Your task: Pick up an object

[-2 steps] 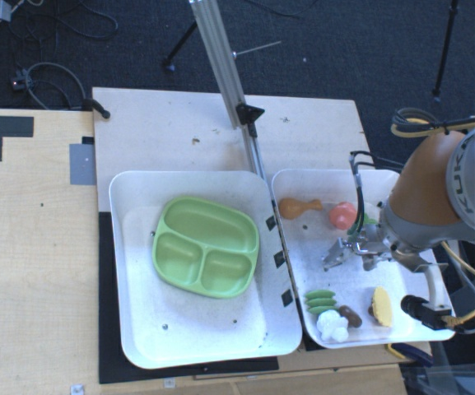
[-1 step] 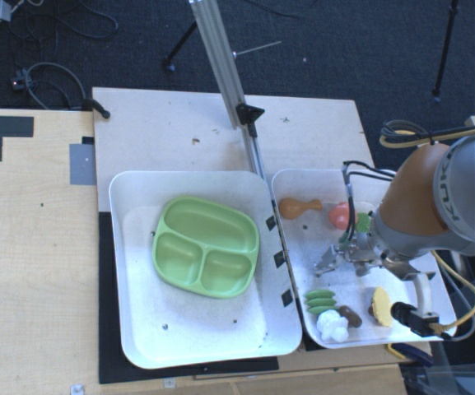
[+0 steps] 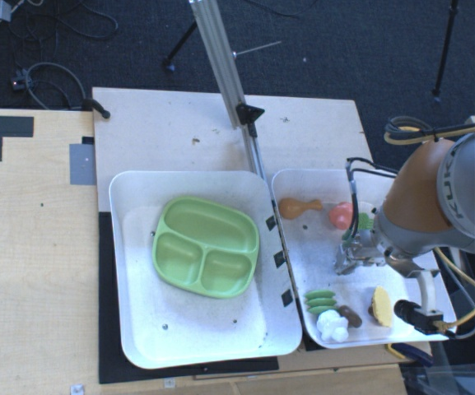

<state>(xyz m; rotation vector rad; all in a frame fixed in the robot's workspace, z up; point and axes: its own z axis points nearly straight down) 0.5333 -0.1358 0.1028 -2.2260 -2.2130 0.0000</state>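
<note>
In the right bin [image 3: 315, 253], my gripper [image 3: 350, 262] hangs low over the middle of the floor, just below a red object [image 3: 341, 215] and a small green piece [image 3: 365, 219]. An orange pear-shaped toy [image 3: 297, 208] lies at the bin's far left. Near the front edge lie a green pea pod [image 3: 319, 300], a white lump [image 3: 332, 326], a small brown piece [image 3: 351, 313] and a yellow piece [image 3: 381, 305]. No object shows between the gripper's tips; the wrist hides what lies right under it.
A green divided plate [image 3: 207, 245] lies in the left bin [image 3: 130, 303]. A slanted metal rail [image 3: 225, 64] runs down to the divider between the bins. The arm's orange band [image 3: 418, 189] overhangs the right bin's right side, with cables beside it.
</note>
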